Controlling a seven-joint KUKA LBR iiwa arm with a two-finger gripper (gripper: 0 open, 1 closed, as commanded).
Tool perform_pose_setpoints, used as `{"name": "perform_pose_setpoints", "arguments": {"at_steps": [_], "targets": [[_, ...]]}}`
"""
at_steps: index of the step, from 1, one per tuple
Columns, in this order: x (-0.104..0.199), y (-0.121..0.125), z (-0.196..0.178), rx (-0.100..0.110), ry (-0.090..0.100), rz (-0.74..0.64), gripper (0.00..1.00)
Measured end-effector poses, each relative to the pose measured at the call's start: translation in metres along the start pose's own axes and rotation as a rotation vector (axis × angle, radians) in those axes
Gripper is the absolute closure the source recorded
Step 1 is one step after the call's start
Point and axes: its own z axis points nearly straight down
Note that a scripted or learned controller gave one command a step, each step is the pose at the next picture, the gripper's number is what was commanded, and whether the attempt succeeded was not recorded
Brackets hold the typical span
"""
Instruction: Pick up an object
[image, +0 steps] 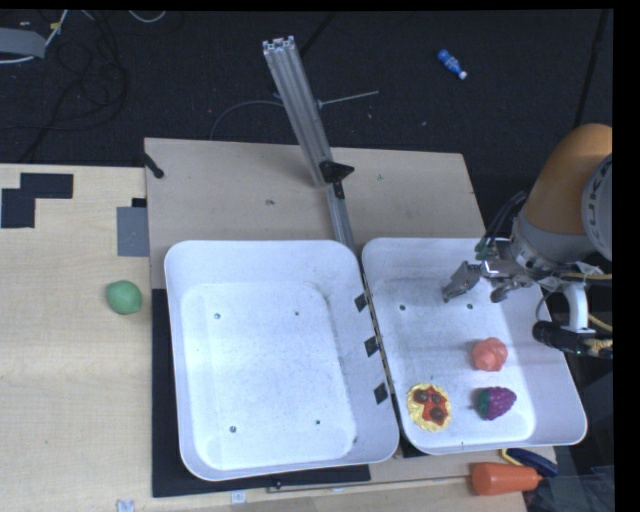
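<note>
We are reaching in from three o'clock with our grey arm (590, 215), its orange band lying at about two o'clock. Our dark two-finger gripper (480, 288) is pointing toward nine o'clock, its fingers (458, 284) spreading apart and gripping nothing.

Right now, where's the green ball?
The green ball is outside both bins, on the light wooden bench at the camera view's left, just left of the left bin.
</note>
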Motion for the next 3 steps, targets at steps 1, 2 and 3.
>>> {"name": "perform_pose_setpoints", "arguments": {"at_steps": [1, 2, 3], "targets": [[0.001, 0.0, 0.048, -0.002, -0.001, 0.0, 0.0], [0.0, 0.0, 0.035, -0.005, -0.002, 0.0, 1.0], [0.0, 0.01, -0.012, -0.008, -0.002, 0.001, 1.0]]}}
